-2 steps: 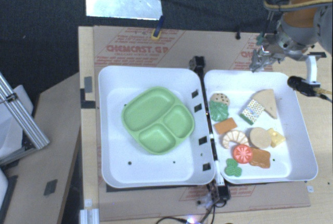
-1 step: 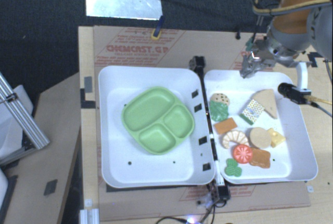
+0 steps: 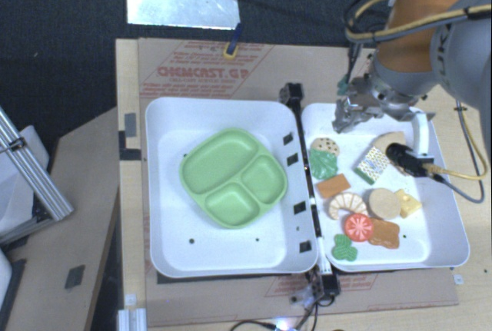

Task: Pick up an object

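While the grey two-finger gripper (image 3: 347, 119) hangs over the right white bin's (image 3: 450, 241) far end, finger state unreadable, small toy foods (image 3: 355, 208) lie below it; green divided plate (image 3: 233, 177) in left bin.

arm (image 3: 461, 53): grey casing; orange band | yellow and black cables

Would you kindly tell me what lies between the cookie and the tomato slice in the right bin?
In the camera view, an orange slab and a shrimp lie between the cookie and the tomato slice, with a green leafy piece directly below the cookie.
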